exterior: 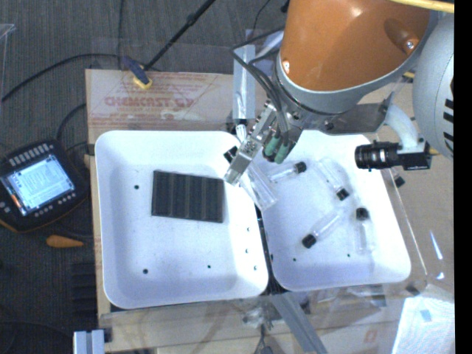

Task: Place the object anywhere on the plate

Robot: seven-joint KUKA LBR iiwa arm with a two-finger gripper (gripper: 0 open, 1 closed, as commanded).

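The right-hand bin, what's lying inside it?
Inside the right bin lie several clear little tubes with black caps, scattered loosely. The gripper and the arm's orange band cover the bin's upper left part, so anything there is hidden.

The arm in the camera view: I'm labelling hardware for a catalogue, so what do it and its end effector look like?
The arm is pale grey with a broad orange band above the wrist and a yellow cable across the top. The end effector is a slim silvery metal assembly with green parts.

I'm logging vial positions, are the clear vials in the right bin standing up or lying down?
Lying down. The clear vials rest on their sides on the right bin floor, black caps pointing in different directions.
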